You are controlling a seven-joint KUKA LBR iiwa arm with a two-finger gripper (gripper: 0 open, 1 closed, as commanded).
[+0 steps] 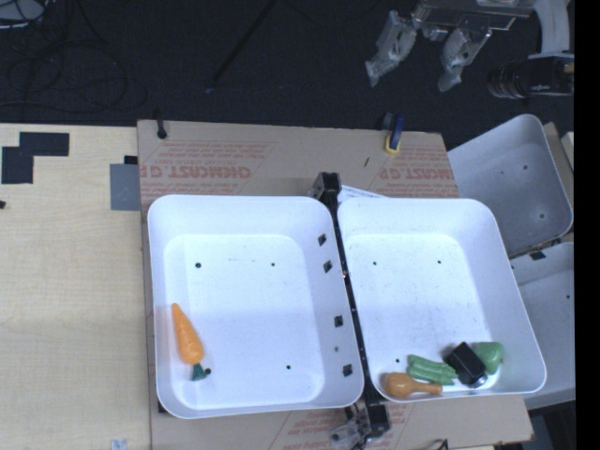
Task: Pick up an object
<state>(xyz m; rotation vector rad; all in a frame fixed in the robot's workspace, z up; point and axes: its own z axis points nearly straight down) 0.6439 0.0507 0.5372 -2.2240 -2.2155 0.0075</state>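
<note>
We see an orange carrot (187, 336) lying at seven o'clock; a green pod (431, 369), black block (465, 363) and orange gourd (409, 385) cluster at five o'clock.

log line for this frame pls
gripper: raised, jaws open, holding nothing | carrot: left bin | task: not started

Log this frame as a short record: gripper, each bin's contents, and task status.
gripper: raised above the far edge of the bench, fingers apart, nothing between them
left bin: toy carrot near its front-left corner
right bin: orange pear-shaped toy, green pod-like toy, black block, green rounded toy, clustered at its front-right corner
contact: black block rests against the green toys
task status: no object picked up yet
</note>
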